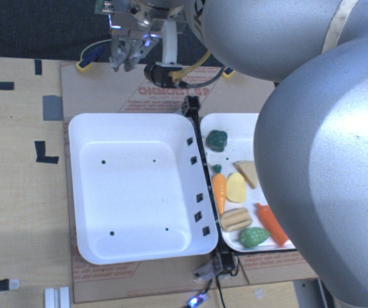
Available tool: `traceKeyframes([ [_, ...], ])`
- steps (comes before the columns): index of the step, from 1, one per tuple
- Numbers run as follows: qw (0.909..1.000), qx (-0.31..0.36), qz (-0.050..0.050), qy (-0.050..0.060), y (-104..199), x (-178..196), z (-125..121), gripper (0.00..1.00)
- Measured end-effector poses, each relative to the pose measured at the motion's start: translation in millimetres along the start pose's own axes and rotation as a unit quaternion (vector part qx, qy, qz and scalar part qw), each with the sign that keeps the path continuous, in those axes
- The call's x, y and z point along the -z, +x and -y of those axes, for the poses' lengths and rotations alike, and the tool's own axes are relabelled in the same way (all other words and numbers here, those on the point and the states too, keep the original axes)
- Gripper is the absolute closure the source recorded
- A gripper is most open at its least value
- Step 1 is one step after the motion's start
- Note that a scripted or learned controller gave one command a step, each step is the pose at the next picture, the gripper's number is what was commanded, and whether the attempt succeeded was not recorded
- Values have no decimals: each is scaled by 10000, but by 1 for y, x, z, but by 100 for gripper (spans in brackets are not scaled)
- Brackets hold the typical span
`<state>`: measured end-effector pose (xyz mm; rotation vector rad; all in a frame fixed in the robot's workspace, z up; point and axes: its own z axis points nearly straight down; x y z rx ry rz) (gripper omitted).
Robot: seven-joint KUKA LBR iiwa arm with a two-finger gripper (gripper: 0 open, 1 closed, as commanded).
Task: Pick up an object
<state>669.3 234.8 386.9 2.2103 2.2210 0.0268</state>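
While the gripper (127, 55) hangs high over the cardboard beyond the far edge of the left bin (81, 172), I count nothing between its fingers, and whether they stand apart or together I cannot tell from this slant. The things to pick from all lie in the right bin (235, 122), partly hidden under the big grey arm (312, 140): a dark green lump (217, 140) near the far end, an orange carrot (219, 193) along the divider, a pale yellow piece (236, 187) just beside it, a tan slice (247, 172), a small bread roll (235, 219), a green speckled piece (254, 237) and a red-orange stick (271, 224) at the near end. I judge the pick has not begun. To do it well I would choose 1 target that stands apart, likely the dark green lump, centre over it, and descend straight, keeping clear of the divider wall.
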Motion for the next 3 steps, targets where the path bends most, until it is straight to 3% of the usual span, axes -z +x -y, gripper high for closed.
traceKeyframes([
  [1, 10000, -2, 12, 27, 0, 107, 0, 100],
  [2, 10000, -10, 30, 65, 0, 151, -1, 100],
  [3, 9999, 1, 40, 93, 1, 157, -1, 100],
])
